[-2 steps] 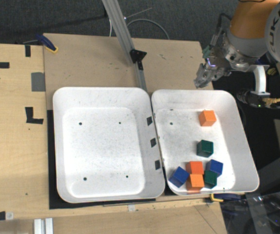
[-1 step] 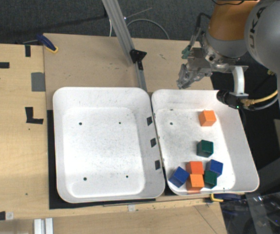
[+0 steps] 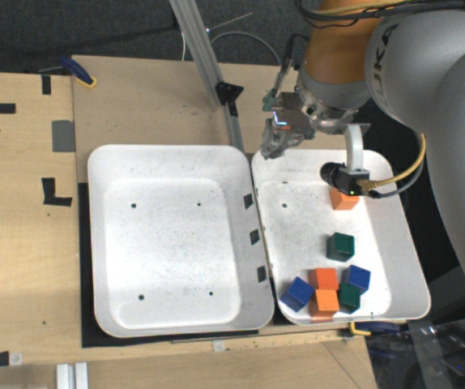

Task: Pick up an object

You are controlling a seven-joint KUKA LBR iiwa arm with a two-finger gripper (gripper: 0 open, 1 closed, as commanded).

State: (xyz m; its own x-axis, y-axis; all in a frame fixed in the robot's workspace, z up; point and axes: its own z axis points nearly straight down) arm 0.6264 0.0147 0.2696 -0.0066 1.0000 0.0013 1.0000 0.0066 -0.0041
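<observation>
My gripper (image 3: 275,142) hangs over the far left corner of the right bin (image 3: 293,217), above its rim. I see nothing held in it. An orange block (image 3: 346,199) lies at the far right of that bin, partly under a black and white part of the arm (image 3: 347,173). A dark green block (image 3: 340,246) sits alone further forward. At the bin's front edge is a cluster: a blue block (image 3: 298,292), two orange blocks (image 3: 325,279) (image 3: 326,301), another blue block (image 3: 358,278) and a green block (image 3: 349,297). All blocks lie well apart from the gripper.
The left bin (image 3: 168,233) stands beside the right one, the two rims touching. A slanted metal bar (image 3: 204,51) runs down to the gap between the bins, close to the left of the gripper. The arm's grey body (image 3: 427,63) covers the far right.
</observation>
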